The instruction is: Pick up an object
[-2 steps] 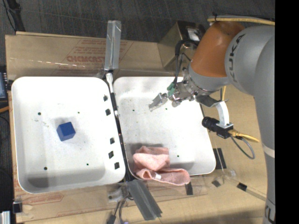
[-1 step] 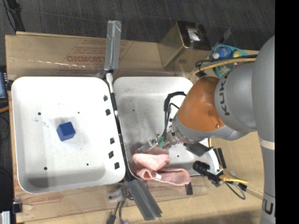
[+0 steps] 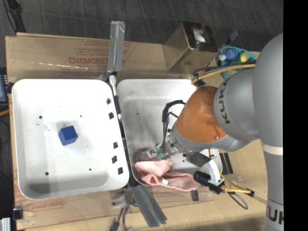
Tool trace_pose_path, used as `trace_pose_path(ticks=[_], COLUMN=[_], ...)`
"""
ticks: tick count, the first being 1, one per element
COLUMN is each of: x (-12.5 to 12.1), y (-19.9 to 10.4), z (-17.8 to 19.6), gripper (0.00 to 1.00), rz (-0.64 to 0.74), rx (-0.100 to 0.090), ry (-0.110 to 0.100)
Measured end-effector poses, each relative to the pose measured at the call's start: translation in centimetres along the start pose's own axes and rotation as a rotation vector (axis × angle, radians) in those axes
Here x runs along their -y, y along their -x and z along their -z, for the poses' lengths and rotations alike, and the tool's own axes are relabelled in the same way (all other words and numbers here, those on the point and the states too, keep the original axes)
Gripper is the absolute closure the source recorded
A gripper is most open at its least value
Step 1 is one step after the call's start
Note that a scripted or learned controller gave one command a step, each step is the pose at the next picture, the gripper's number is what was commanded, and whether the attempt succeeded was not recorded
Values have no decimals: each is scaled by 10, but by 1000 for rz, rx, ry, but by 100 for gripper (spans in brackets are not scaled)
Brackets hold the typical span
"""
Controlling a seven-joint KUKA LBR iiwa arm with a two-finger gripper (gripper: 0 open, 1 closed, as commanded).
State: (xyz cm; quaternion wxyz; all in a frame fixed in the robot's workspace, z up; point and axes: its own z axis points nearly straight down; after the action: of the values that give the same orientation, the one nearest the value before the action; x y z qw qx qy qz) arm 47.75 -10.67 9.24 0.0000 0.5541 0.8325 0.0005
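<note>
A small blue cube (image 3: 68,134) lies near the middle of the left white bin (image 3: 29,100). A crumpled pink cloth (image 3: 161,175) lies along the front edge of the right white bin (image 3: 144,88). My arm, with its orange band (image 3: 199,117), reaches down into the right bin. The gripper (image 3: 159,152) sits low at the cloth's upper edge, with a bit of green showing at its tip. The wrist hides much of the gripper and part of the bin floor.
A metal divider bar (image 3: 115,47) runs between the two bins. A brown box (image 3: 190,44) and some coloured items (image 3: 233,56) sit behind the right bin. Cables (image 3: 231,190) trail at the front right.
</note>
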Motion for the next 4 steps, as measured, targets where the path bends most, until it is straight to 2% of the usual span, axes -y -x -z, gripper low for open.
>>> trace_pose_path(ticks=[1, 2, 3, 4], x=[-3, -3, -15, -33], y=[-5, -6, 43, 10], z=[0, 0, 40, -2], gripper=[0, 0, 0, 0], rz=[-176, -155, -297, -131], rx=[3, 4, -1, -4], ry=[3, 3, -4, -6])
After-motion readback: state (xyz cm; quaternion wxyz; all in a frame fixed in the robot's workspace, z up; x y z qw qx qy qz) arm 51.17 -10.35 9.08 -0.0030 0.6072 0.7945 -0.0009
